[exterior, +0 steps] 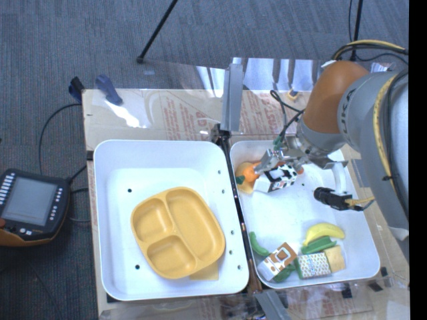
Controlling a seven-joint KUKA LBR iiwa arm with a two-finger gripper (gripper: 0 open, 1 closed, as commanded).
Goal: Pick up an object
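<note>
The yellow divided tray (pixel 177 240) lies nearest, alone in the left bin (pixel 113 179), probably a drop spot kept clear of the clutter. In the right bin (pixel 353 212), a heap of a green pepper (pixel 259 245), small carton (pixel 278 259), speckled sponge (pixel 314 265) and banana (pixel 325 231) crowds the near corner, likely slid together, so pieces apart are easier targets. At that bin's far left the gripper (pixel 275 162) hangs low beside an orange toy (pixel 247 173) and over a black-and-white block (pixel 283 177), small and boxy, which seems the target; its grip cannot be judged.
</note>
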